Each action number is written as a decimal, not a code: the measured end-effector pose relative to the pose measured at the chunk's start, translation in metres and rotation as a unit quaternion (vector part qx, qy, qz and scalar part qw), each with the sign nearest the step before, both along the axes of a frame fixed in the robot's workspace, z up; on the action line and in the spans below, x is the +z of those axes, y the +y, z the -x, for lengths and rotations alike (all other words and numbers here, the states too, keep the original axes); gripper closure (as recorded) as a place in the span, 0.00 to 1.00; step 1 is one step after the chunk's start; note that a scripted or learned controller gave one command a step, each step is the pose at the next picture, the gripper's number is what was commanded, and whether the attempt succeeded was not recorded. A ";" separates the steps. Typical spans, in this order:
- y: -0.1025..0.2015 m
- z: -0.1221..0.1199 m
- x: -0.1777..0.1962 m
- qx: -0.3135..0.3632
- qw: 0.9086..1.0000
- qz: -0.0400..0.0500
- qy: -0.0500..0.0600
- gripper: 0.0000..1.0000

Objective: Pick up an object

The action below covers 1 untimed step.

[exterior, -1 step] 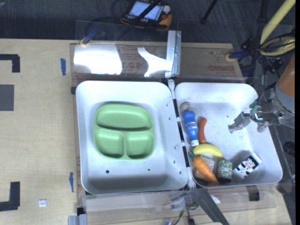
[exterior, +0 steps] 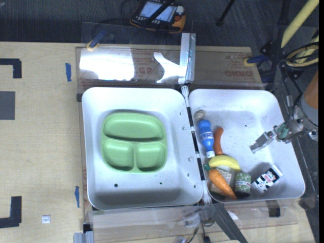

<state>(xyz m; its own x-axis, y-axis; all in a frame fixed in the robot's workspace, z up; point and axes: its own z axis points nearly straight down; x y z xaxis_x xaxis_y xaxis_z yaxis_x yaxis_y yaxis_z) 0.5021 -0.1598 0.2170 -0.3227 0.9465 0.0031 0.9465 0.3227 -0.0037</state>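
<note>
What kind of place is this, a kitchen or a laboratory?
Most likely a robotics lab bench, not a kitchen. Two white bins sit side by side, the right one holding toy food such as a banana, a gripper hangs above, and a handheld control pendant lies behind.

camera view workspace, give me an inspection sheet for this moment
surface: two white bins side by side, left bin, right bin.
job's things: blue bottle, banana, carrot, green can, black-and-white item, all in the right bin.
clutter: green divided tray in the left bin.
grippers: gripper above the right bin, holding nothing.
cables: yellow cables at upper right.
surroundings: handheld device on the dark floor.
</note>
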 end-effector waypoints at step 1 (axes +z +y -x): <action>-0.002 -0.019 0.033 -0.020 1.000 0.001 -0.002 0.00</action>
